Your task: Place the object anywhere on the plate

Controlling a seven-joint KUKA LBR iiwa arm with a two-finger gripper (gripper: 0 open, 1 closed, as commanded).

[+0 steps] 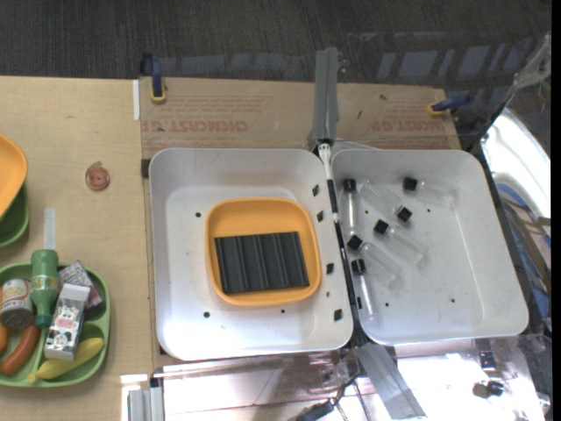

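tool: I cannot tell whether it is open, closed or gripping anything.
right bin (491,261): white and shallow, and it holds a loose scatter of clear vials (392,202) with black caps.
vials: they lie on their sides in the bin's left and far part. Some overlap and some lie close against the left wall.
divider post (326,95): a grey upright bar at the far end of the seam where the two bins meet.
left bin (166,235): white and shallow, touching the right bin along that seam.
plate (263,213): yellow with rounded corners, lying flat near the middle of the left bin.
ribbed slab (266,263): a dark grey rectangle that lies flat on the plate, inside its rim, toward the near side.
cardboard sheet (228,121): brown, lying under and behind both bins, with a clamp (156,84) at its far-left corner.
desk (70,130): pale wood to the left of the bins, with a small pink round thing (97,176) on it.
green tray (88,358): at the near left of the desk, holding a green bottle (44,283), a small box (66,318) and toy food.
yellow bowl (9,174): cut off by the left edge.
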